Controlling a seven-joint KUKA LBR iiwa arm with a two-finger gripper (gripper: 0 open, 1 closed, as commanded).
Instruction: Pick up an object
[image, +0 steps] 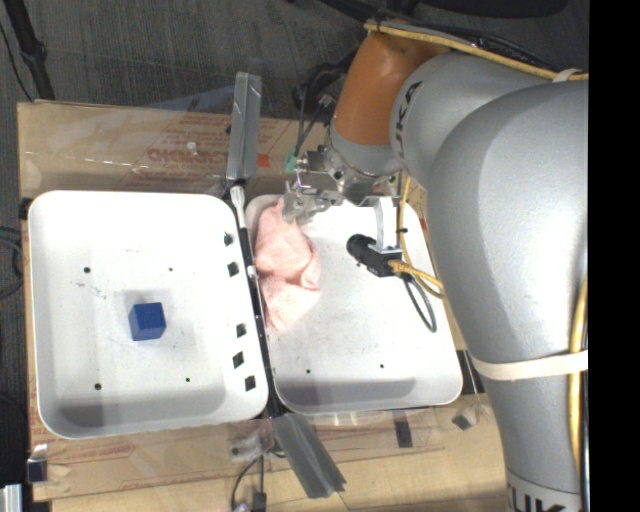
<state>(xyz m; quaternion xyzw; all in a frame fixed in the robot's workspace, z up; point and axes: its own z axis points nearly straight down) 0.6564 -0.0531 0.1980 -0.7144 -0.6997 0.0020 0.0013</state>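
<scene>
End effector (298, 200) sits low at the 10 o'clock corner of the right bin (360, 340), at the upper end of the pink cloth (283, 262). It looks to be touching or just above the fabric. Cannot tell whether it is open or closed, or whether any cloth is caught in it; the wrist hardware hides that.

Pink cloth: crumpled heap along the 9 o'clock wall of the right bin, running from the end effector down toward 7 o'clock. This is the likely target.

Step in hand, as I judge it: taking hold of the cloth. To do it well:
- Bite into the thick bunch, not a thin edge, since limp fabric slips out easily.
- Close fully before any lift.
- Rise straight up, because the bin wall at 9 o'clock is very near and could snag.
- Lift high enough for the hanging tail to clear the rim.

Arm (500, 220): comes in from 3 o'clock, with its broad grey link covering that side of the scene. The orange band (370, 90) is at 12 o'clock over the bin's far edge, and the wrist below it is angled down toward 8 o'clock.

Further out: the left bin (130, 240) holds a blue cube (147, 320), about 7 o'clock of its centre, well apart from the end effector. Both bins rest on the counter (120, 150).
</scene>
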